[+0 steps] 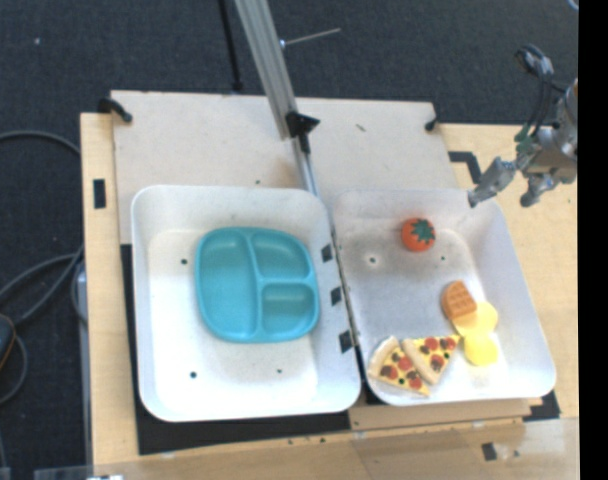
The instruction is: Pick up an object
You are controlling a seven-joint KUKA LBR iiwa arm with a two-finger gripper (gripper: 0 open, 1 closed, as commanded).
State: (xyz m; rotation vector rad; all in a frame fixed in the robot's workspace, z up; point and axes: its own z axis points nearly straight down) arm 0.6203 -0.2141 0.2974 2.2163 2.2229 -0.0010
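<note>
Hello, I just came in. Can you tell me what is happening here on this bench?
A robot arm reaches in from the right, and its hand hangs over the upper right corner of the right bin, with its fingers apart and nothing between them. That bin holds a toy tomato, a pizza slice, an orange piece and two yellow pieces. The left bin holds a blue divided plate. Nothing is picked up yet.
</note>
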